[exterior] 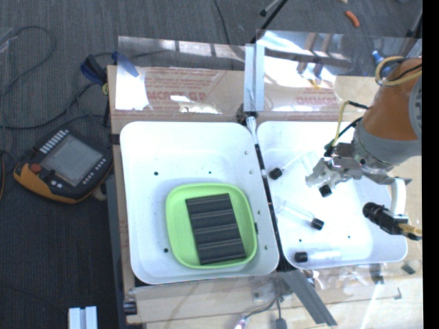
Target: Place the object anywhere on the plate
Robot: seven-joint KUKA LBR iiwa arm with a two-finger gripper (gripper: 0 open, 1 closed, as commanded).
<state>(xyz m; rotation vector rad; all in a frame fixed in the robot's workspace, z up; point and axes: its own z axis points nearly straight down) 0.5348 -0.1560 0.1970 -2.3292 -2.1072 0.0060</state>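
A lime-green square plate [176,208] lies in the front half of the left bin [144,156]. A dark grey ridged block [216,228] lies flat on the plate, covering most of its middle. My gripper [322,181] hangs over the middle of the right bin [357,245], well to the right of the plate and apart from the block. I see nothing held in it. The grey arm with its orange band [392,108] reaches in from the right.
Three clear tubes with black caps lie in the right bin: one near the divider [285,168], one in the middle [303,216], one along the front wall [322,256]. A black fitting [381,216] juts out by the right wall. Clear panels stand behind both bins.
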